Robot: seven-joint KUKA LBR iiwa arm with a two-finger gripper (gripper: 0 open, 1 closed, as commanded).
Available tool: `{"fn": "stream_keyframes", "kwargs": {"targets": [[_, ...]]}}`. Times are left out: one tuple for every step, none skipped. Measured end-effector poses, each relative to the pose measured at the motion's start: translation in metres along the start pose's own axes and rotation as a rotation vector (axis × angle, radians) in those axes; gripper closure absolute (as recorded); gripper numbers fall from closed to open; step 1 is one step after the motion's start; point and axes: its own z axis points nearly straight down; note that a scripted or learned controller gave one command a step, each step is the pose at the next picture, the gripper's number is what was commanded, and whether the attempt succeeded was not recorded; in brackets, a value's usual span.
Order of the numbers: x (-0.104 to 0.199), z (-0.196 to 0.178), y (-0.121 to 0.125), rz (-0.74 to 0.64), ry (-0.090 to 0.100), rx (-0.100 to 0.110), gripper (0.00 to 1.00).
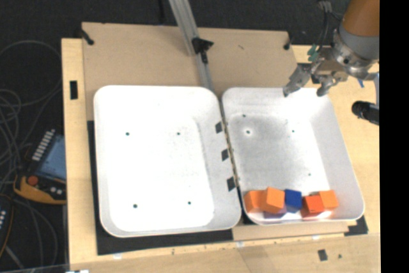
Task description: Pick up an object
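Hanging above the far right corner of the right-hand shallow white plastic bin (287, 137), the two-finger gripper (307, 86) showed its fingers spread apart with nothing between them, one tip pointing down over the bin's far rim and the other just to its right. The grey arm with its orange band (364, 0) came in from the right edge of the scene. All the candidates for picking lay well apart from the gripper, huddled along the near wall of that same bin: an orange cube (256, 199) at the left, a second orange cube (275, 199) touching it, a small blue cube (293, 199) in the middle, and another pair of orange blocks (319, 202) at the right. They looked like small rigid blocks, probably light and not fragile, with flat faces that should suit a pinch across opposite sides. Their crowding against each other and the wall seemed the likely difficulty; the outermost blocks probably offered the freest faces. The left-hand white bin (160, 156) held no blocks.
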Motion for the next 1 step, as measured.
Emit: {"fn": "stream_keyframes", "kwargs": {"targets": [[0.0470,-0.0054,-0.0357,0.002,0.002,-0.001,0.00]]}}
